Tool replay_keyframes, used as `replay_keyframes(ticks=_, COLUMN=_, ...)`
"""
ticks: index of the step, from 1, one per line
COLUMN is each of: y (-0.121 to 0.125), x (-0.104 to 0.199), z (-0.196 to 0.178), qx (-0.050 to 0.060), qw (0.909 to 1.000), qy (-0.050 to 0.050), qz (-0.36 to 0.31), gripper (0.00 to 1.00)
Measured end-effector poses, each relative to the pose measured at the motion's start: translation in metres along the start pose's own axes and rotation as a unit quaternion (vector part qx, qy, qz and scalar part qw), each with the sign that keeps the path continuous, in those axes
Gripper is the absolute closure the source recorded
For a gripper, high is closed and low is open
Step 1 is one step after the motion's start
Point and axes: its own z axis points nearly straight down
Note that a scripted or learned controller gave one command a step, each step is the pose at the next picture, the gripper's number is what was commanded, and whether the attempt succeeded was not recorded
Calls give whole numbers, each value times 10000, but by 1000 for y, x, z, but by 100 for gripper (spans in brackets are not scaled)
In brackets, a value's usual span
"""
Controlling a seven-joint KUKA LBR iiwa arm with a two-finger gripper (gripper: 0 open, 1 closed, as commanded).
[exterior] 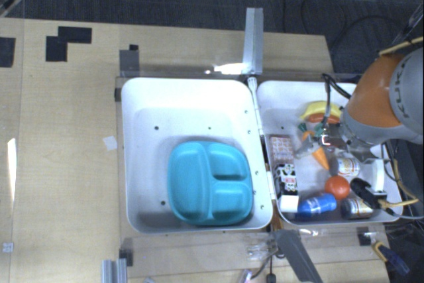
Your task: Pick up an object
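Observation:
My gripper (pixel 318 140) reaches down into the right bin (pixel 268 97) from the right, under the arm's orange band. It hovers in the middle of a cluster of small things. A yellow banana-shaped toy (pixel 316 109) lies just behind it. An orange carrot-like piece (pixel 321 158) lies right below it, touching or nearly so. A white jar (pixel 348 163) stands beside it on the right. Nothing can be seen lifted off the bin floor.
Along the right bin's front lie a blue can (pixel 316 205), a red ball (pixel 338 186) and a dark can (pixel 358 208). A patterned packet (pixel 280 146) and a black-and-white box (pixel 286 177) lie by the divider. A blue divided plate (pixel 211 182) fills the left bin's (pixel 142 99) front.

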Motion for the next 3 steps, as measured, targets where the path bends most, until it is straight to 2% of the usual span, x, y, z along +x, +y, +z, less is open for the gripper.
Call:
replay_keyframes(ticks=1, y=3, x=2, z=-12, qx=-37, qw=10000, qy=13, qz=-15, gripper=100)
replay_keyframes(ticks=2, y=4, x=95, z=-137, qx=29, qw=9916, qy=19, qz=-1290, gripper=100)
replay_keyframes(ticks=3, y=24, x=119, z=-94, qx=51, qw=9956, qy=20, qz=-938, gripper=100)
